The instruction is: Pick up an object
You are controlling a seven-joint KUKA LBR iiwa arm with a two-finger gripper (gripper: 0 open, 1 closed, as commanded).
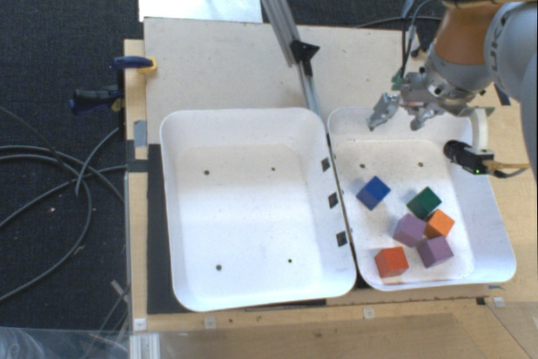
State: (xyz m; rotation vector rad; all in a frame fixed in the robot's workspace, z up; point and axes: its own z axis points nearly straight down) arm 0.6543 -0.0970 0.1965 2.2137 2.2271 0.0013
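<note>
While I am hanging over the bench (227, 71) with its two white bins, the left bin (181, 181) and the right bin (496, 252), I am judging that the reach is only beginning and nothing is picked yet. My arm (483, 21) is coming in from the right, and my gripper (400, 115) is hovering above the far rim of the right bin, its two fingers spread apart and gripping nothing. The objects are lying in the right bin's near half: a blue cube (373, 192) standing alone, then a green cube (424, 202), an orange cube (439, 224), two purple cubes (410, 229) and a red cube (391, 261) crowding together. I am thinking the next move is calling for travel toward the near side, then a descent over one block; the blue one is offering the clearest flanks. My wrist is hiding behind the orange band, and my height above the bin is proving hard to read.
</note>
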